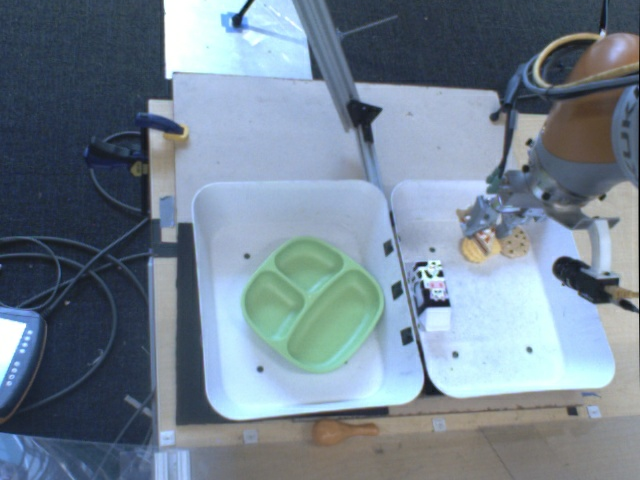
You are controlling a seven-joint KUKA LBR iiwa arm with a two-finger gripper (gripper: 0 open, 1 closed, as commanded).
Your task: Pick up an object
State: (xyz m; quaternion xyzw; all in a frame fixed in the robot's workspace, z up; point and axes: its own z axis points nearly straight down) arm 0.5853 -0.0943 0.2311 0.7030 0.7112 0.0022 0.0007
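1. Hovering in the right bin (560, 368), my claw (487, 220) sat directly over the yellow-and-tan toy (482, 247); I could not tell its opening.
2. Nearby lay a small black-and-white box (432, 293).

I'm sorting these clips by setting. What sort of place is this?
Most likely a robotics lab test bench: a robot arm reaches over two white bins, a clamp grips the bench edge, and loose cables trail across dark carpet.
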